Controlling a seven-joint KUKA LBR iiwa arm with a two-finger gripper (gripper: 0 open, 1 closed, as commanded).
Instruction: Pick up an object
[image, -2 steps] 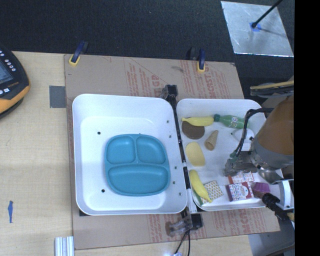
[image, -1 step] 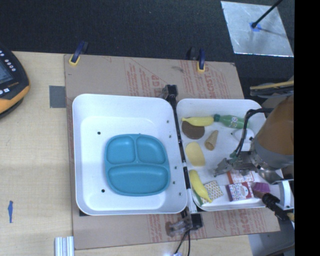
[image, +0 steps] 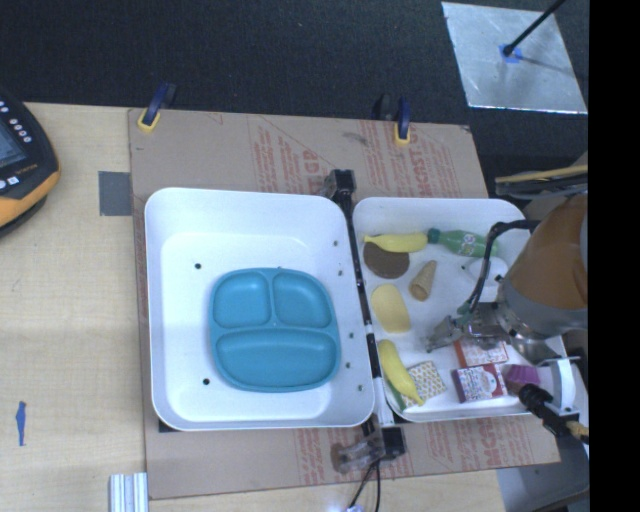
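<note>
My gripper (image: 447, 333) reaches in from the right and hangs low over the middle of the right bin (image: 440, 207). Its tip is just right of a pale yellow block (image: 391, 308) and below a tan cone (image: 424, 279). Around it lie a brown round piece (image: 386, 260), a yellow banana (image: 398, 242), a green bottle (image: 460, 241), a second banana (image: 398, 371), a checkered packet (image: 427, 380) and red-and-white cartons (image: 478, 381). I see nothing between the fingers. The arm hides the bin's right side.
The left bin (image: 175, 230) holds a blue divided plate (image: 274, 328). Both bins rest on a cardboard sheet (image: 250, 150) clamped at the back. A yellow-and-black handheld device (image: 20, 160) lies at the bench's far left.
</note>
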